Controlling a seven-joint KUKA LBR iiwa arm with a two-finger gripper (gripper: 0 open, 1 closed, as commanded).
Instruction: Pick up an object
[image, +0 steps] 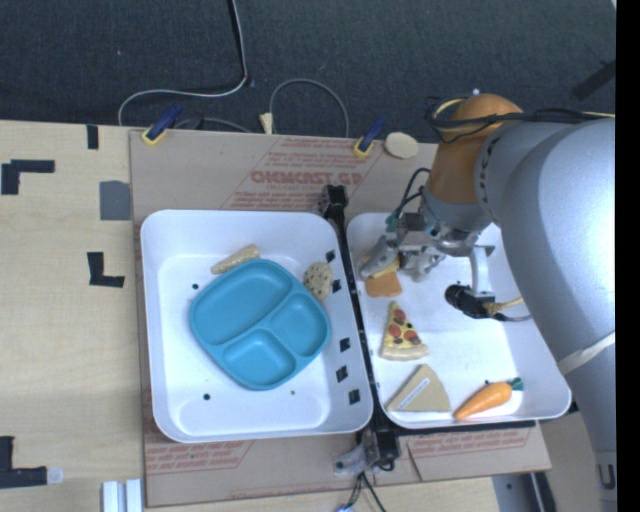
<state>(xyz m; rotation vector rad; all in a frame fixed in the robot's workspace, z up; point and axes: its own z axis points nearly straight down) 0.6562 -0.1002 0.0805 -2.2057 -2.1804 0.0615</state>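
An orange-brown food block (384, 284) is seen in the right bin (520, 345), close to the divider (350, 300) between the two bins, directly below the gripper (400, 250) and touching or nearly touching its tips; whether the jaws are open or closed cannot be told. Below the block, one pizza slice (402, 335) is found, then one tan wedge (422, 392) and, beside it, one carrot (487, 398). Across the divider from the block, in the left bin (160, 300), one blue divided plate (260, 323), one cookie (318, 279) and one tan stick-shaped piece (235, 260) are counted.
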